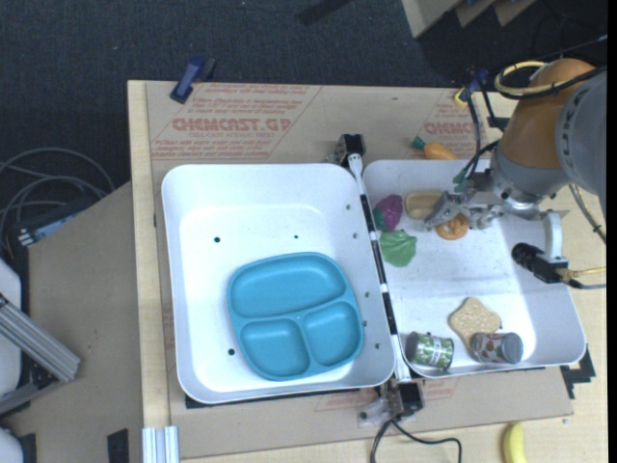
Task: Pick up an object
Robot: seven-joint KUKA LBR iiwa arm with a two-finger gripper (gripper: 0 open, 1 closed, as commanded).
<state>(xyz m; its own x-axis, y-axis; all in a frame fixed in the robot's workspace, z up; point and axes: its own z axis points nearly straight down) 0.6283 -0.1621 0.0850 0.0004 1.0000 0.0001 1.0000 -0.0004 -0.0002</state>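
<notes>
From the overhead camera view, my claw hangs low in the right bin, near its far edge, directly over a small orange-brown piece. I cannot tell whether I grip it. A tan piece lies just beside, toward the bins' shared wall.

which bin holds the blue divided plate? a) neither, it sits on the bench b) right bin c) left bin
c: the blue divided plate lies flat inside the left bin, while the right bin holds the small food items and cans.
</notes>
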